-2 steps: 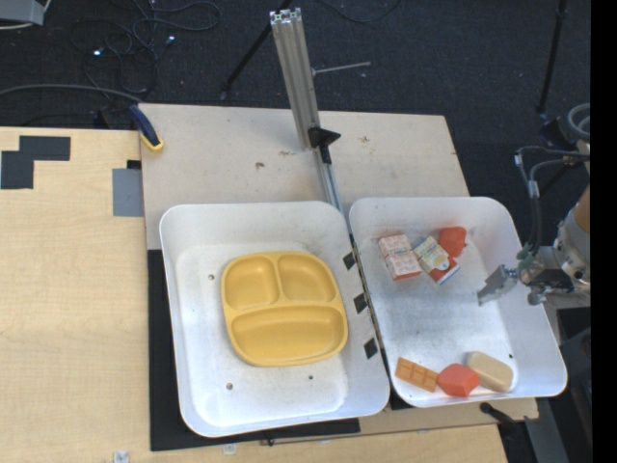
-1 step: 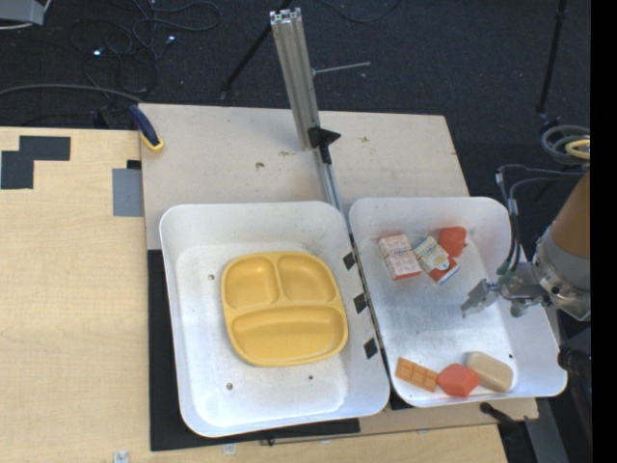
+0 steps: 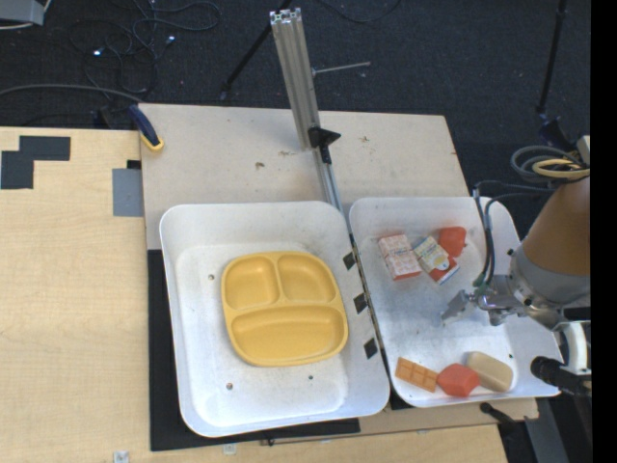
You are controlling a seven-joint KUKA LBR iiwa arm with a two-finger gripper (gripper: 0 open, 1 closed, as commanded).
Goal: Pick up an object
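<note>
1. Two white bins: left bin [image 3: 183, 355] holds a yellow divided plate [image 3: 284, 308]; right bin [image 3: 405, 340] holds the small items.
2. Gripper [image 3: 461, 307] hovers over right bin's centre, nothing between fingers; open or closed, cannot tell.
3. Pink carton [image 3: 397, 256], red packet [image 3: 449, 249] at 12 o'clock of the gripper.
4. Orange wafer [image 3: 417, 374], red block [image 3: 458, 380], beige block [image 3: 490, 370] at 6 o'clock.

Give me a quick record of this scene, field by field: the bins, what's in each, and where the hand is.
left bin: holds a yellow divided plate
right bin: small food items in two groups
far group: pink carton, yellow-green packet, red box
near group: orange wafer, red piece, beige block
hand: over the right bin, between the groups
</note>
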